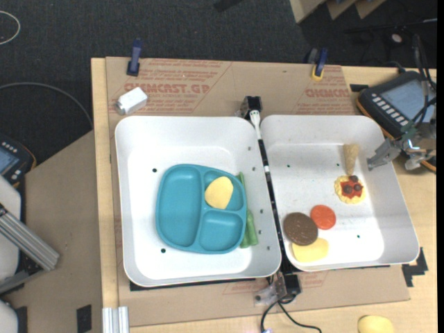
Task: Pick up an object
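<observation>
The right bin point(388, 248) holds a brown round cookie point(300, 228), an orange-red disc point(322, 217), a pale yellow piece point(310, 250), a small tart with red topping point(349, 188) and a tan stick point(349, 157). In the left bin point(139, 255) lies a teal divided plate point(187, 214) with a yellow lump point(219, 193) in its upper right compartment. A green strip point(248, 227) lies along the plate's right edge. My gripper point(395, 151) hangs over the right bin's right rim, to the right of the tan stick and apart from every object.
Both bins rest on a cardboard sheet point(208, 82) held by blue clamps point(134, 57) at the back. A small white block point(132, 100) lies behind the left bin. A control pendant point(395, 103) sits at the back right, and a yellow object point(374, 323) at the front right.
</observation>
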`<state>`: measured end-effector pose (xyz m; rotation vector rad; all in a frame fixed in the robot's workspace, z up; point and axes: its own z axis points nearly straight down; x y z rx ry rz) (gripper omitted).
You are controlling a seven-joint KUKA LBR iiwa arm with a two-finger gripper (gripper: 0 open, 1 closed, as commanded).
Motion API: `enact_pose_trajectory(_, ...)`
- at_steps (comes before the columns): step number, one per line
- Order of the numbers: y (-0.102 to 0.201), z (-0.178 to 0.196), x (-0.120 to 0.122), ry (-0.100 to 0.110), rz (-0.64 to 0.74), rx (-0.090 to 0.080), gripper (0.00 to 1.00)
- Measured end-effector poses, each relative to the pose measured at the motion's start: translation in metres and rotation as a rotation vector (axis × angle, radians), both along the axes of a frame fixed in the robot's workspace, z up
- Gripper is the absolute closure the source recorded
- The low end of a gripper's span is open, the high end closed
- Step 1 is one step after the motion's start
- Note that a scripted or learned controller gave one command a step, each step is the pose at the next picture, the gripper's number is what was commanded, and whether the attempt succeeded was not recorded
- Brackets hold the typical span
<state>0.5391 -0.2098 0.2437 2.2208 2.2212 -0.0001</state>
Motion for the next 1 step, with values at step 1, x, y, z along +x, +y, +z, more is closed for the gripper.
enact_pose_trajectory(1,-0.0122,-0.1413,-0.0587,0.015,-0.003,0.011,0.00)
